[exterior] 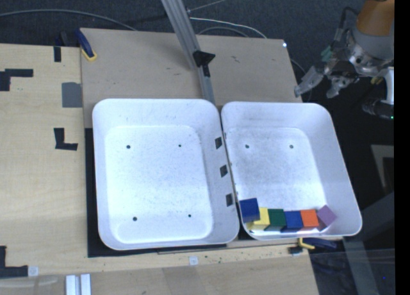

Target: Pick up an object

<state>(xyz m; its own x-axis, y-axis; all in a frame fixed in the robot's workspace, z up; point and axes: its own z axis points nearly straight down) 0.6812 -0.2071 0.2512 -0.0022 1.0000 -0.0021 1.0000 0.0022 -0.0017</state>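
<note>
Gripper [318,82] open above 2 bins; right bin [333,133] holds 6 blocks [285,217].

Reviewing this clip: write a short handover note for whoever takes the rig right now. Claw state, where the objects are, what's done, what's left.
Claw: open, holding nothing, raised beyond the far right corner of the right bin.
Objects: a row of blocks along the right bin's near wall: blue block, yellow block, green block, another blue, orange block, purple block.
Done: nothing picked.
Left: descend, grasp one block, lift.
</note>
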